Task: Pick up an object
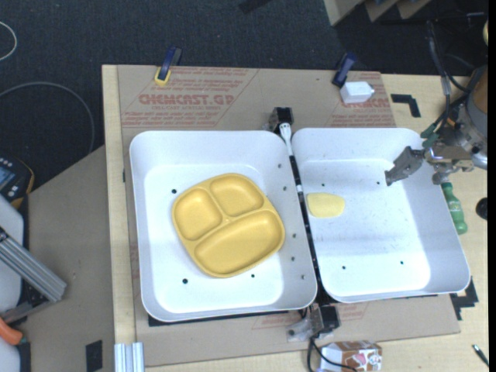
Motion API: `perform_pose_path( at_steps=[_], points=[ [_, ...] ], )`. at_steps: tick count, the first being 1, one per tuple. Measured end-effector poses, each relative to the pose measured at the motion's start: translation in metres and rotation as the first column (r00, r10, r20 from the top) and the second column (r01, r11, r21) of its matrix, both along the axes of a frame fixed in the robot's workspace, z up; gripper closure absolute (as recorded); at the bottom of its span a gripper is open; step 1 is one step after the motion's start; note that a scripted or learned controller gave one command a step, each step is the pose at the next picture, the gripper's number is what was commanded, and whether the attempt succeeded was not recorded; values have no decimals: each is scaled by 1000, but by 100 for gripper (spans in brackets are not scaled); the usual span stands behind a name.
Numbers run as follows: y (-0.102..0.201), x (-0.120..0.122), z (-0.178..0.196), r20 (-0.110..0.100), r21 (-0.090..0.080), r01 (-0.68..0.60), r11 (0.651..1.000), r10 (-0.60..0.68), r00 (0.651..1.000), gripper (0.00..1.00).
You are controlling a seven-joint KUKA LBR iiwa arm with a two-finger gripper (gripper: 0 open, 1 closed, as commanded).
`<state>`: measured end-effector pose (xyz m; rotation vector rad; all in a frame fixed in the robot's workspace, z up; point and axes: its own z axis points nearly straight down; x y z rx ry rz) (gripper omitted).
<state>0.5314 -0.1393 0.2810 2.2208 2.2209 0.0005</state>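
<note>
Item 1, left bin (147, 157): I log a shallow white bin on the tabletop (232, 99), which is covered by a brown cardboard sheet with red print. In it lies a yellow divided plate (227, 224) with three compartments, right way up, roughly at the bin's middle.

Item 2, right bin (434, 273): a second white bin, set just beside the first, their inner rims meeting under a black strip. On its floor, close to the left wall, I see a small pale yellow object (325, 205), flat and oval, lying alone and touching nothing but the bin floor.

Item 3, hand (403, 166): it sits over the upper right part of the right bin, reaching in from the right edge of my view. A dark finger points down and left toward the bin floor. I cannot tell from here whether the fingers are apart or together; I see nothing between them. The pale yellow object lies well apart from the hand, to its left and somewhat lower in my view, with bare bin floor between them.

Item 4, sundries: a green object (455, 210) rests on the right rim of the right bin, just below the hand. A small white block (356, 92) lies on the cardboard above the right bin. A yellow clamp (165, 69) grips the cardboard's far edge
</note>
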Motion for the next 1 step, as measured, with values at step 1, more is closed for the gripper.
perform_pose_path(
  at_steps=[1],
  points=[
    [36, -31, 196, 21, -2, -4, 1000, 4, 1000, 0]
  ],
)
